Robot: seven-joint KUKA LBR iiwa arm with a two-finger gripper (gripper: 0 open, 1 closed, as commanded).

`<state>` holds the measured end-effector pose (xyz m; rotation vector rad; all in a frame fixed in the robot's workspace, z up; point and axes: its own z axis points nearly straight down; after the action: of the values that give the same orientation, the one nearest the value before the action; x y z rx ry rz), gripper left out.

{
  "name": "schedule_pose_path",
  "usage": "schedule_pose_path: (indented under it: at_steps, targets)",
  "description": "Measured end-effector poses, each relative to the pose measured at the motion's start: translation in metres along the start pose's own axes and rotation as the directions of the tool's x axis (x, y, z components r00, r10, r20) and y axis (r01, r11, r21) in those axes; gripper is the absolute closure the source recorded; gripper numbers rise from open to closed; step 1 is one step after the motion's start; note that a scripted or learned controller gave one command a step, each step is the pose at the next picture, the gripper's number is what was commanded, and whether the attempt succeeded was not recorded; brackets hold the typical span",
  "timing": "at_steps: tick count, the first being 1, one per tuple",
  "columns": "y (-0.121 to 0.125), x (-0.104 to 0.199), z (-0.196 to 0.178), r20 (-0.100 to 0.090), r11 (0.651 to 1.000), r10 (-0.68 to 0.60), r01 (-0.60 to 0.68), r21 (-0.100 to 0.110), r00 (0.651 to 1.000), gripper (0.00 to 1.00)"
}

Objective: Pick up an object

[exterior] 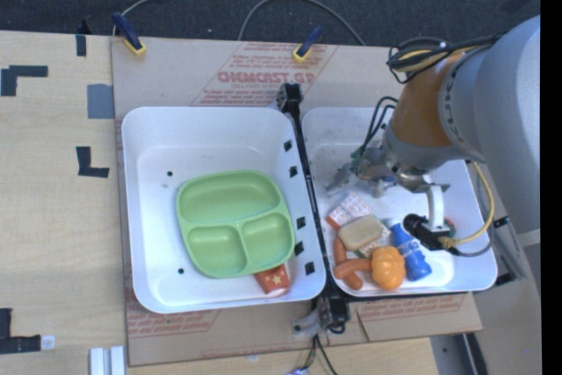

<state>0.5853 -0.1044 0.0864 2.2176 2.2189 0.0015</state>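
My arm reaches in from the right with its orange band above the right bin point(465, 277), and my hand point(356, 174) is down low over the bin's upper left part; whether it is released or clenched I cannot tell. The things I could take lie crowded along the bin's near side, probably heaped there by chance: a bread slice point(362, 234), a carrot point(339, 252), a sausage point(353, 270), an orange point(387, 268) and a blue bottle point(410, 254), most of them touching, all a little below my hand. The left bin point(149, 136) holds a green tray point(235, 221) with a red piece point(274, 279) at its near corner.
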Motion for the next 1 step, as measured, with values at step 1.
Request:
schedule_pose_path:
  at_steps: [1]
  targets:
    - [0.0466,-0.0172,0.0003,-0.001,1.0,-0.002,0.002,-0.001,1.0,0.0]
